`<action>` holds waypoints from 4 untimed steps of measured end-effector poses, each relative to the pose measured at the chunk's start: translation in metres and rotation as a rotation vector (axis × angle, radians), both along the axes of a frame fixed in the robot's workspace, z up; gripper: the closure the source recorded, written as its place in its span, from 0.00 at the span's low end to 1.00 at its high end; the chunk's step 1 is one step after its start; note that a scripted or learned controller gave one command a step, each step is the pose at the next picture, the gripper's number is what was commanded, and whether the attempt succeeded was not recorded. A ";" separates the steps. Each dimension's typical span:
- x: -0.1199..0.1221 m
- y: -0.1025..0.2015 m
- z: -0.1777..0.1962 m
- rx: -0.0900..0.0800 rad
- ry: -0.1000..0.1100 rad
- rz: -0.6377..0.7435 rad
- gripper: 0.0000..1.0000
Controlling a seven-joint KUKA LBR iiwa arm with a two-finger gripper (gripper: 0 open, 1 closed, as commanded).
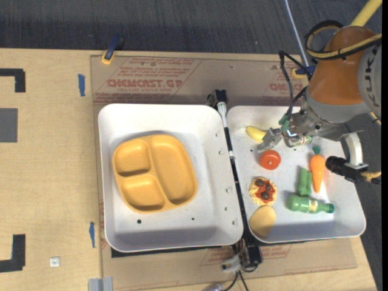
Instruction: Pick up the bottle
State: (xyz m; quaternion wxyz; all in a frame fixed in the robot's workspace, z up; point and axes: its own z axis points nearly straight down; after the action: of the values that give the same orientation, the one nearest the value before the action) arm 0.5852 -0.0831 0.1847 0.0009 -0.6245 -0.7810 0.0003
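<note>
Two shallow white plastic bins sit side by side on the bench. The left bin (pixel 121 117) holds one thing: a yellow-orange three-compartment plastic plate (pixel 154 172), lying a little left of that bin's middle, with nothing in its compartments.

The right bin (pixel 354 223) holds the rest, placed here relative to the round red plastic tomato (pixel 270 159) in its upper left part. A yellow plastic banana piece (pixel 256 133) lies just above and left of the tomato. A small toy pizza slice with dark and red toppings (pixel 264 190) lies below it, and a tan, rounded cookie-like piece (pixel 262 220) lies further below, near the bin's lower left corner. An orange plastic carrot (pixel 316 171) stands to the right of the tomato, with a short green plastic vegetable piece (pixel 304 180) just beside it. The green plastic bottle with a yellow label band (pixel 309 205) lies on its side to the lower right of the tomato, just below the green piece and apart from the arm.

That makes one of each item, seven in the right bin.

The grey arm's two-finger gripper (pixel 290 132) hangs just above and right of the tomato, well above the bottle. Its metal fingers appear spread, with nothing between them.
</note>
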 end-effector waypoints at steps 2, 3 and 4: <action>-0.057 -0.018 -0.091 0.001 -0.003 0.229 0.00; -0.045 -0.024 -0.068 -0.002 -0.005 0.340 0.00; -0.058 -0.049 -0.028 -0.003 -0.006 0.854 0.00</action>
State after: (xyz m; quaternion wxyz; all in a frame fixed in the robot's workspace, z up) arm 0.5273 -0.1320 0.1571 -0.0025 -0.2448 -0.9696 -0.0003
